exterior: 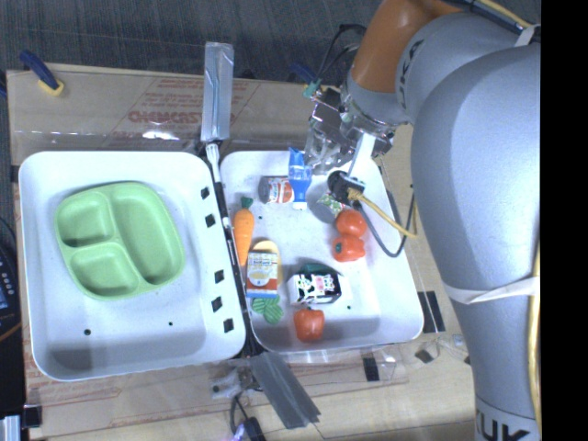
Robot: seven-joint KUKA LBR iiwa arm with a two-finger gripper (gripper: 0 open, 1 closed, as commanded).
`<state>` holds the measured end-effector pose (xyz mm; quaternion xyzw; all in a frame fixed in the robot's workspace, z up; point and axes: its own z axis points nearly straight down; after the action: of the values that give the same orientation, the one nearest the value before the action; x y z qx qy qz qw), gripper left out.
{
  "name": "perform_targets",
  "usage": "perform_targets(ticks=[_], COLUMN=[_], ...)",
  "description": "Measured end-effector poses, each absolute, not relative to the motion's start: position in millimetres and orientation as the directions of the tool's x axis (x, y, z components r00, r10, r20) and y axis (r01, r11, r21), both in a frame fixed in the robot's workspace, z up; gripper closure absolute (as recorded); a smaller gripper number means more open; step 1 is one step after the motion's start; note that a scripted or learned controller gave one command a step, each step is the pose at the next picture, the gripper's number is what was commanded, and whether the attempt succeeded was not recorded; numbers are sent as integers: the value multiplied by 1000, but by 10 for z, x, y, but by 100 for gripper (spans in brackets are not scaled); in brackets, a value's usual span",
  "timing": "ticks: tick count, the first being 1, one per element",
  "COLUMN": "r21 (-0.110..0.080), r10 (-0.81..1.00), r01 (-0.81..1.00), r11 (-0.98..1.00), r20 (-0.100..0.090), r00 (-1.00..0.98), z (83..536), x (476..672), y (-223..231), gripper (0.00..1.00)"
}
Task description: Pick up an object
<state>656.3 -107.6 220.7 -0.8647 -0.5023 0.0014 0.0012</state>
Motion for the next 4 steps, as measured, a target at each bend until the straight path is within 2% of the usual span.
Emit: perform_targets(ticks=[1,2,3,4], r21=[-1,-6,-2,-6], r10=[950,940,999,989], r01=[950,939,999,989], r11=[-311,-343,-48,145], r20=[0,0,-1,2], r00=[311,343,48,-145], z=[2587,2561,2659,1606], x=[6568,6566,6484,5294], y=[-1733,-551,-1203,-1505], gripper=[100,100,100,100])
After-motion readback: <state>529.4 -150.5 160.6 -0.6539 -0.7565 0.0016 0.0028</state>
